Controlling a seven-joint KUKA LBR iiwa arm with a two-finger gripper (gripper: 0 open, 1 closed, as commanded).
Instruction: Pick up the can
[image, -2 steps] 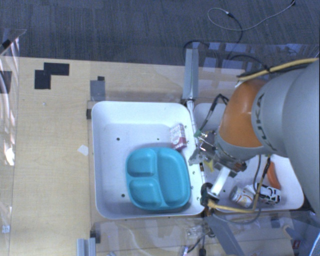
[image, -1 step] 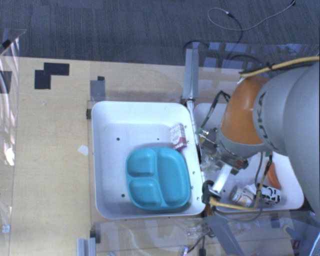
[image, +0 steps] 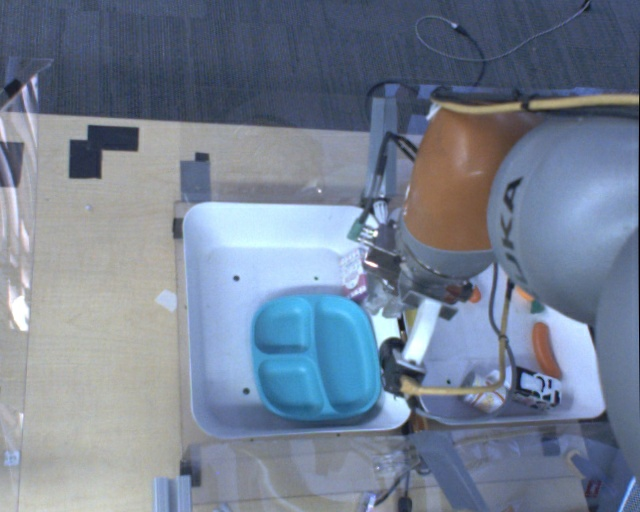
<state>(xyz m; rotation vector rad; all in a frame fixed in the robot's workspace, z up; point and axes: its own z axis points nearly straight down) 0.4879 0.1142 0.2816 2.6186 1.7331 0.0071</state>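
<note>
Two shallow white bins sit side by side on the pale wooden counter (image: 110, 330). The left bin (image: 215, 300) holds a blue sectioned tray (image: 315, 355) lying flat toward its near right corner. The grey arm (image: 560, 210), with its orange band (image: 455, 180), reaches in from the right and covers much of the right bin (image: 575, 385).

The pincer (image: 372, 262) hangs at the seam between the two bins, just above the tray's far right corner. Whether it is spread or pressed together cannot be told, since the wrist and cabling hide its tips.

A small, partly hidden object with a reddish and pale surface, which may be the can (image: 352, 272), lies in the left bin against its right wall, just beside the pincer on its left and touching or nearly touching the tray's far edge. Nothing can be seen pinched in the pincer.

In the right bin, an orange sausage-shaped item (image: 543, 350) lies near the far right, a small black and white object (image: 535, 388) rests below it, and a pale round item (image: 487, 395) sits just beside that.
</note>
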